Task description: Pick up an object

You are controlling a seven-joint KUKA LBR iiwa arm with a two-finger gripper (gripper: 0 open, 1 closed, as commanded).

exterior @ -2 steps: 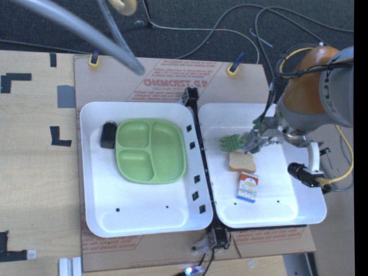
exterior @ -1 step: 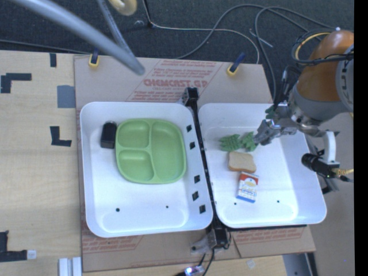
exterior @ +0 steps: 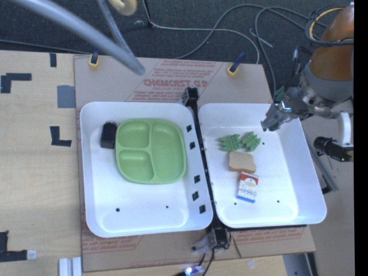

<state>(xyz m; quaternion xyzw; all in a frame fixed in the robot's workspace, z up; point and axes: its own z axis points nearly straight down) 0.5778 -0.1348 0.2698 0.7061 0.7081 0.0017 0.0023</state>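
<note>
The right bin (exterior: pixel 287 209) holds a green leafy toy (exterior: pixel 238 142), a tan slice of bread (exterior: pixel 242 162) just below it, and a small red, white and blue carton (exterior: pixel 248 188) nearer the front. My gripper (exterior: pixel 271 123) hangs over the bin's far right corner, up and to the right of the leafy toy, with nothing visibly between its fingers. The grey arm with its orange band (exterior: pixel 339 25) comes in from the right.
In the left bin (exterior: pixel 98 211) lies a green divided plate (exterior: pixel 151 150), with a small black block (exterior: pixel 108 135) at its left edge. A black divider (exterior: pixel 198 171) runs between the bins. Cables trail across the dark floor behind the bench.
</note>
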